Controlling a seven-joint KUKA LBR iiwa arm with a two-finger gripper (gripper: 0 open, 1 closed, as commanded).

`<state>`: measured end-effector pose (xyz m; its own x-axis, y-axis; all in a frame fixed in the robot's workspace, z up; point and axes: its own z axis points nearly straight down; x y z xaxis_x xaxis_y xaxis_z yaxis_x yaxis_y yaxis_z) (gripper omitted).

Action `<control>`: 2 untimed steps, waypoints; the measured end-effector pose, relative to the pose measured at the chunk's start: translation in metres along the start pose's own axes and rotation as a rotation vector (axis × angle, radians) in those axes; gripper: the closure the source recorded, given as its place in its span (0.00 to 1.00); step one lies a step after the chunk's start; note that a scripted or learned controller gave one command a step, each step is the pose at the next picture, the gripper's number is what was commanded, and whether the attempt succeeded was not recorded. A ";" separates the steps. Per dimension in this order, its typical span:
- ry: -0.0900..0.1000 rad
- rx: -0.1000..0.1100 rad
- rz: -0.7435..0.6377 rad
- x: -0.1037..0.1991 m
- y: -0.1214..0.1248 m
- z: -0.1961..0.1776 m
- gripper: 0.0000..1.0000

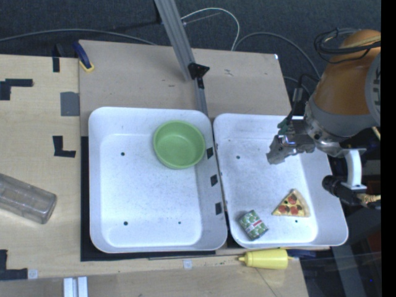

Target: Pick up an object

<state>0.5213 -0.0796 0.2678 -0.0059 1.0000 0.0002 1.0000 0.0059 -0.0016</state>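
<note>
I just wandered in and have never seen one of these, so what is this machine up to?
A grey robot arm with an orange band reaches in from the right, its gripper over the right white bin. Nearer the front of that bin lie a toy pizza slice and a small green packet. A green bowl sits in the left white bin.

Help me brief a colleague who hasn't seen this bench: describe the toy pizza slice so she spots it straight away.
Find the right-hand white bin, the one the gripper hangs over. The pizza slice lies near its front right corner, below the gripper. It is a flat yellow triangle with red spots, unlike the green-patterned packet to its left.
</note>
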 end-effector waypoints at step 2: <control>0.001 0.001 -0.002 0.109 0.037 0.033 1.00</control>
<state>0.5575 0.0292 0.2348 -0.0077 1.0000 0.0009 1.0000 0.0077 -0.0028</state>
